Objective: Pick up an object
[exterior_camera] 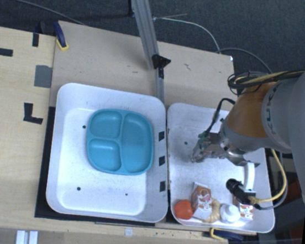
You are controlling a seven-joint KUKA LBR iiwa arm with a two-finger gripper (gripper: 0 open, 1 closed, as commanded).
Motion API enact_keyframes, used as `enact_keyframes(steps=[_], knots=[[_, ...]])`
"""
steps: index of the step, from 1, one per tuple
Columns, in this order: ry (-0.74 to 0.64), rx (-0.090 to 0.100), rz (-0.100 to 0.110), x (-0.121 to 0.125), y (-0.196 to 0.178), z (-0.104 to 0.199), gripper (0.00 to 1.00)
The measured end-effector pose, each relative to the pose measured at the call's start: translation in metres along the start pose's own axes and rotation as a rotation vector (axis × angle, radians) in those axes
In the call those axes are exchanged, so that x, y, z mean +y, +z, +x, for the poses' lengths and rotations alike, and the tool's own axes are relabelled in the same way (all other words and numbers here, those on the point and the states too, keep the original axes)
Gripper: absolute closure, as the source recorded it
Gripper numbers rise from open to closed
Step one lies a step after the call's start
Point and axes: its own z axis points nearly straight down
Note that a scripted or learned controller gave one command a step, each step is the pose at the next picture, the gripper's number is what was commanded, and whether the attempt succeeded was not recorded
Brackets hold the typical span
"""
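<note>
Wooden bench (110, 63), 2 white bins, dark floor behind.
Teal plate (120, 142) left; gripper (199, 154) low in right bin (188, 123), fingers' state unclear, toys (213, 207) near.

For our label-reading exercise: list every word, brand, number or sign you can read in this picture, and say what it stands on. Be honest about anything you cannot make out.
No text can be read anywhere in this view.
Red-and-white carton in the right bin: printed pattern, too small and blurred to read.
Small red-and-white packet beside the white bottle: print blurred, unreadable.
Blue divided plate in the left bin: no markings.
</note>
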Motion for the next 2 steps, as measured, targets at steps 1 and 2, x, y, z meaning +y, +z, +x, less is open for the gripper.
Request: enact_keyframes(steps=[1, 2], knots=[[0.002, -0.001, -0.006, -0.005, -0.043, 0.003, 1.00], [0.002, -0.003, -0.010, 0.001, -0.104, -0.003, 1.00]])
